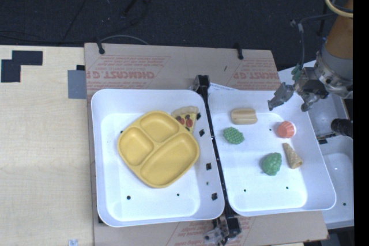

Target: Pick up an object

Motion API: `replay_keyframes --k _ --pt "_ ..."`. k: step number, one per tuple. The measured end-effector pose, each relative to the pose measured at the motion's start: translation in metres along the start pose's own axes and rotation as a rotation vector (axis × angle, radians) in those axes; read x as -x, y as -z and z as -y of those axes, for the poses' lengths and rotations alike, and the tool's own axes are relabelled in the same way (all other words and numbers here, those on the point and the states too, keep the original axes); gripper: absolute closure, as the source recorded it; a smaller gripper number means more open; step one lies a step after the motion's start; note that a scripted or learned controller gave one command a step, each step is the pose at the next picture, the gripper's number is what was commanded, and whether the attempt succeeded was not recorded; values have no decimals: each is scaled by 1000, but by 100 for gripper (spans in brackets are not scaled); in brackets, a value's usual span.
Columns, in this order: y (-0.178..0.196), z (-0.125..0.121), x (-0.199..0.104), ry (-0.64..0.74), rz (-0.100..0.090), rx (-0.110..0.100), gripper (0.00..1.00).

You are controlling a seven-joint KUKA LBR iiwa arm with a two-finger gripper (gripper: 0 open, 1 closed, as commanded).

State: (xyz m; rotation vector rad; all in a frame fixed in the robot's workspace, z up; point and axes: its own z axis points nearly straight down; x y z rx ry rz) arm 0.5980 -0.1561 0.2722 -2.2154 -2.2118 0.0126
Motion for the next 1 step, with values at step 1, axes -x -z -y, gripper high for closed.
replay_keyframes --k 1 --pt "7 -2 0 2 2 13 0"
